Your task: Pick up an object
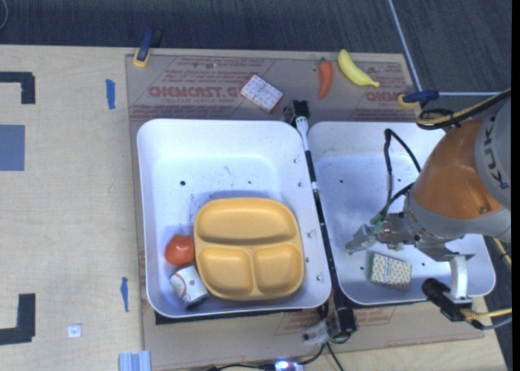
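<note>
The gripper (382,241) hangs low in the right bin (341,158), just above a small speckled sponge (390,270) near the bin's front wall. I cannot tell how the gripper is set. The left bin (162,150) holds a yellow tray (248,248), a red ball (179,249) and a small can (188,284).

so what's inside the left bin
Left shallow white bin: yellow three-compartment plastic tray, small red-orange ball, white-and-orange can beside it. Whatever lies under the tray is hidden.
</note>
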{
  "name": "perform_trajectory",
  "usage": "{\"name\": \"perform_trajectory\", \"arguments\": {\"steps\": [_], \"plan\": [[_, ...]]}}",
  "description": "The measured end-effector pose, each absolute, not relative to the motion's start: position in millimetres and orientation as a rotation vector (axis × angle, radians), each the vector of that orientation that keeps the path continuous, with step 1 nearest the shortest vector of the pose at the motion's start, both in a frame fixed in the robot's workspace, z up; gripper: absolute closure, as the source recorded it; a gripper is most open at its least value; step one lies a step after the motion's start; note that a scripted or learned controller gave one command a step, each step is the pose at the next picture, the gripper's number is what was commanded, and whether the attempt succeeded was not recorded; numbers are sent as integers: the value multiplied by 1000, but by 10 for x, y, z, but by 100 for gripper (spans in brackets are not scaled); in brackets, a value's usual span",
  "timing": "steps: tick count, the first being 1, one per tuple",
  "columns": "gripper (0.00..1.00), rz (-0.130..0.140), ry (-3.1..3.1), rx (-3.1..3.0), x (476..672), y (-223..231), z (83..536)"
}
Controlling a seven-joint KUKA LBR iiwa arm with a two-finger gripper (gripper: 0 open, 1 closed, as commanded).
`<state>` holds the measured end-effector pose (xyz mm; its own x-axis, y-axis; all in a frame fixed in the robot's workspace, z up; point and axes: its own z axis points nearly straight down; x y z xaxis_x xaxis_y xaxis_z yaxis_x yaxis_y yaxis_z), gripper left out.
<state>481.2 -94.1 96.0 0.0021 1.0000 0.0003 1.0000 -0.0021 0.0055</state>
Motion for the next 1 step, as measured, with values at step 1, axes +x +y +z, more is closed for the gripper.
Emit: {"name": "perform_trajectory", "arguments": {"steps": [1], "plan": [[100,9,2213,2220,4823,-945,1060]]}}
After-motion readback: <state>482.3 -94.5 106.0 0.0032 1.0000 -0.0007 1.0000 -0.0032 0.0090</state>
